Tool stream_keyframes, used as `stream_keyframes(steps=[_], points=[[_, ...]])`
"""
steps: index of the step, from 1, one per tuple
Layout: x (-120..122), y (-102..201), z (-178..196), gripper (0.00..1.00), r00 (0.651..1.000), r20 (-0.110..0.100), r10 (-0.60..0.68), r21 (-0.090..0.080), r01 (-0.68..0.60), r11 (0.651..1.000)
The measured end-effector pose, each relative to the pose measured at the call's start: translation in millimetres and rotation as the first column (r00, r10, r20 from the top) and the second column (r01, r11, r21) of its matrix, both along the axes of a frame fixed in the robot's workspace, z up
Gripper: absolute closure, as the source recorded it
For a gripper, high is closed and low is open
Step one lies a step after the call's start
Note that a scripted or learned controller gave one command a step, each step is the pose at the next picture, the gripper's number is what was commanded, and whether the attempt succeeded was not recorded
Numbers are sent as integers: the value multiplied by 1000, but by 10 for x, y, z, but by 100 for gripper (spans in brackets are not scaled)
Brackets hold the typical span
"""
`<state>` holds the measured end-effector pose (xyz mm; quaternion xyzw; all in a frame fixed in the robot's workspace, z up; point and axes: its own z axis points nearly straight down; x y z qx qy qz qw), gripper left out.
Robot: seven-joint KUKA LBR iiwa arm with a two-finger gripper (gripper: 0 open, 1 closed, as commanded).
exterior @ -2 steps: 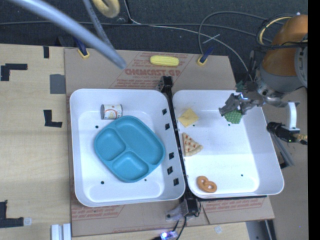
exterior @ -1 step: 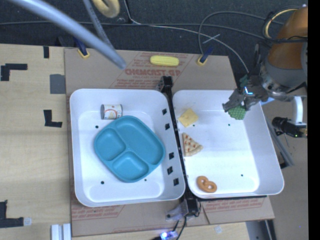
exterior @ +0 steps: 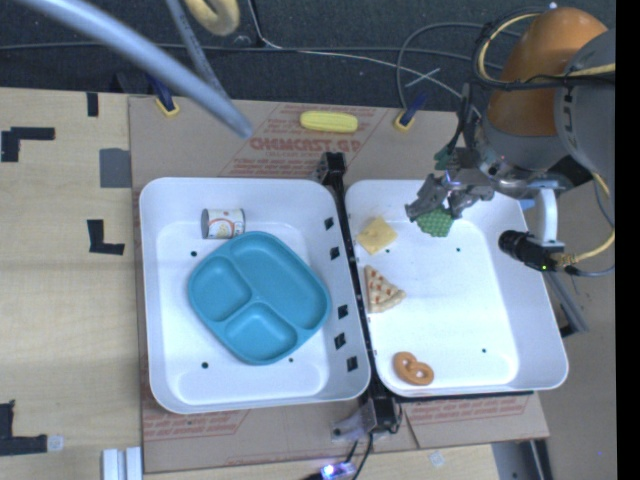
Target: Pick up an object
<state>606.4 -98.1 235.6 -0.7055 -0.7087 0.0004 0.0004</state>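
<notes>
Wooden bench [exterior: 60, 268], cardboard sheet [exterior: 280, 143] bearing left bin [exterior: 160, 298], right bin [exterior: 520, 338], yellow piece [exterior: 328, 121]

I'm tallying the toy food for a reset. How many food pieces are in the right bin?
4: a yellow cheese piece and a pizza slice near the divider, a pretzel at the front, and a green piece at the gripper, which may hide more.

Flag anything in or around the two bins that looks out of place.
A yellow banana-like item lies on the cardboard behind the bins, outside both. In the left bin, a small can lies on its side beside the blue divided tray.
</notes>
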Motion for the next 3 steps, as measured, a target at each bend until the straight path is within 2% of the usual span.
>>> stream_keyframes(steps=[2,3], points=[[64,1025,-160,100,1000,0,0,0,0,1000],[23,1607,-248,100,1000,-2,1,0,-1,1000]])
